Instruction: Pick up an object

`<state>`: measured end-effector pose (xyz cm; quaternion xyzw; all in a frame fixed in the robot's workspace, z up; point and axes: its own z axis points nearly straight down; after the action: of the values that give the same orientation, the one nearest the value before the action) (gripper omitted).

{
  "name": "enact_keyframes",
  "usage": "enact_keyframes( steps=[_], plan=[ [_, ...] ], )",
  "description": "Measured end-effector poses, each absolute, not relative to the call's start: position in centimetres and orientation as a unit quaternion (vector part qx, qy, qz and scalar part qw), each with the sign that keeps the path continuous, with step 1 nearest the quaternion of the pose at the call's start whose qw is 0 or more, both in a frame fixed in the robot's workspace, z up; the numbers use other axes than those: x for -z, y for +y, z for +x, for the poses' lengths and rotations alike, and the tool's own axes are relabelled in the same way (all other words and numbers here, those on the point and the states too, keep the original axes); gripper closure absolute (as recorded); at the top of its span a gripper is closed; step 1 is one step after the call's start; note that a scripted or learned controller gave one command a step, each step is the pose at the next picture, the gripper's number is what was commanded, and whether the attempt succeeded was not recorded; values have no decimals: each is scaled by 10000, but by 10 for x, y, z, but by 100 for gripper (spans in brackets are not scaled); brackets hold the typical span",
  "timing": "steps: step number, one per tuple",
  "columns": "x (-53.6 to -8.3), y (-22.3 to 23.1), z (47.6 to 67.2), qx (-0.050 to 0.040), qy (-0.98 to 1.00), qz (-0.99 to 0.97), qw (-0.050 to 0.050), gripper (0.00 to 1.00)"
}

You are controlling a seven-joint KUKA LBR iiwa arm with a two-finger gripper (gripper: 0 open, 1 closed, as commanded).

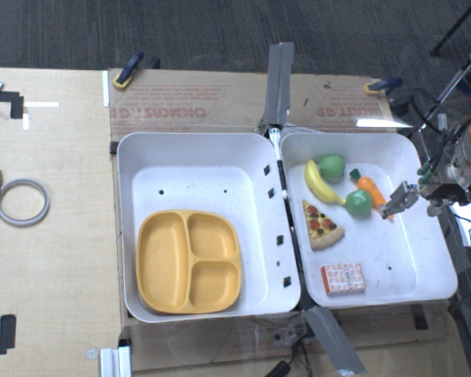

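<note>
The gripper (399, 199) hung in the right bin (408, 285) just beside the carrot (370, 190), its fingers looking a little spread and pinching nothing, so it could have bumped the carrot away.

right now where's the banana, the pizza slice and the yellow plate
banana (322, 184): camera view, middle of its curve
pizza slice (322, 225): camera view, on its topping
yellow plate (190, 260): camera view, divider between compartments

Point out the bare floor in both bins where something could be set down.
Left bin: bare strip behind the yellow plate. Right bin: bare front right, between the red box and right wall. Crowded: banana, pizza slice, carrot, end effector.
</note>
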<state>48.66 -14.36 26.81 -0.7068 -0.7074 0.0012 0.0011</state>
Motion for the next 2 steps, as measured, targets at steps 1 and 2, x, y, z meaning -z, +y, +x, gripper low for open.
enact_keyframes(
  steps=[1,2],
  plan=[
    [-201,-196,563,-10,-6845,-7290,4,0],
    [-106,-202,585,0,-7038,-7104,-6,0]
  ],
)
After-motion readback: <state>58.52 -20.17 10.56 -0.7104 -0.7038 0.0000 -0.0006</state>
